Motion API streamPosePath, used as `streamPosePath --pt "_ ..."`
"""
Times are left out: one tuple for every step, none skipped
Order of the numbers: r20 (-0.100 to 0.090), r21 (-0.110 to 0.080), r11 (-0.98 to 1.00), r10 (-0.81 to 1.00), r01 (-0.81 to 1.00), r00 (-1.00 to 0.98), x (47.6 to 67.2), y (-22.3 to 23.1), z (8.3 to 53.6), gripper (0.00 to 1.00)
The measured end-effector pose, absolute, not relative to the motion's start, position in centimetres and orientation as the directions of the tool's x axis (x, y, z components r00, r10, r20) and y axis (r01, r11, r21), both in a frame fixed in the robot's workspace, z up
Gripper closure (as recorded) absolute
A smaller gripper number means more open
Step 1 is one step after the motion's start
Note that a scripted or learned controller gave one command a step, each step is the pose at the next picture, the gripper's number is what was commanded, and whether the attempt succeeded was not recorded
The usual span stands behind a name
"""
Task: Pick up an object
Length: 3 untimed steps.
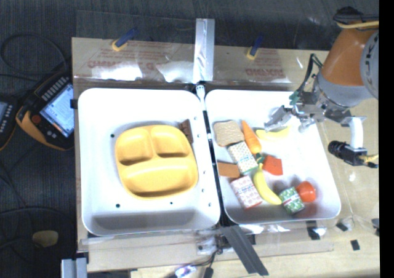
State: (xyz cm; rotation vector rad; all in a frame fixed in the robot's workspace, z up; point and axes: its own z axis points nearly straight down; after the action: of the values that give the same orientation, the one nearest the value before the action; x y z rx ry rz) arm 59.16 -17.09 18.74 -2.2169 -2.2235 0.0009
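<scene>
Right bin (329, 175) near edge: green can (291, 200) and tomato (306, 191), by the near right corner.
Bin middle: banana (265, 187), carrot (250, 138), cracker (226, 131), small boxes.
Left bin (92, 166): yellow tray (155, 160).
End effector (284, 117): over the far right part, fingers apart, gripping nothing; toys lie nearer and to the left.

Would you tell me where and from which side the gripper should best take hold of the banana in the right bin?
Probably at the banana's middle, coming straight down, fingers closing across its narrow width. It lies flat, running diagonally, with a box close on its left and a can at its lower end, so the midsection looks most reachable.
</scene>
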Motion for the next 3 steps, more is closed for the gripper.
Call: streamPosePath --pt "-0.003 0.009 0.072 0.997 0.997 -0.072 54.4 -13.7 10.3 0.0" --pt "0.003 0.015 -0.098 0.995 0.995 0.098 57.8 -15.0 9.4 0.0" --pt "-0.005 0.018 -0.034 0.999 0.999 0.034 59.9 -13.3 9.4 0.0"
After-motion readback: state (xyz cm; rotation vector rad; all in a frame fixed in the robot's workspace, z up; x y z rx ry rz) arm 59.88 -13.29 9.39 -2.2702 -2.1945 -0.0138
